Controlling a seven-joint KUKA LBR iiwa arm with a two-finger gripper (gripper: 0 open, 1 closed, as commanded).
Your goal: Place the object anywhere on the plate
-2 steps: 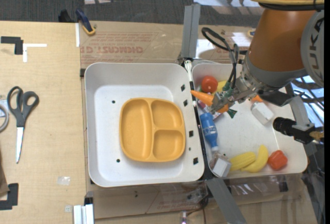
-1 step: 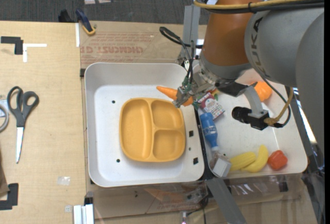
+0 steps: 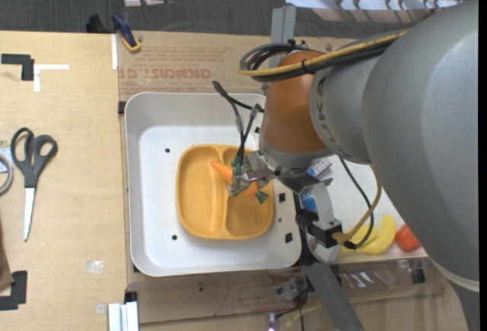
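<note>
Right now, hanging low over the yellow plate [image 3: 199, 204], a divided dish of smooth moulded plastic with rounded corners and a ridge running roughly from 12 to 6 o'clock. Sitting in the left white bin [image 3: 152, 246], itself shallow, glossy and dotted with small holes. Pincer [image 3: 245, 183] poised above the plate's right compartment, close to the ridge. Small orange object [image 3: 221, 169], carrot-like and tapered, lying right at the pincer's tip, toward 10 o'clock from it, long axis running from about 10 to 4 o'clock. Touching or nearly touching the fingers, yet too cluttered by cables and a green scrap to say whether pinched; impossible to tell whether spread or pressed together. Orange piece apparently over the plate near the top of the ridge, though resting or lifted cannot be judged. Probably at the release stage, needing little beyond letting go straight down. Off at 4 o'clock, a yellow banana-shaped toy [image 3: 378, 237] in the other bin.
</note>
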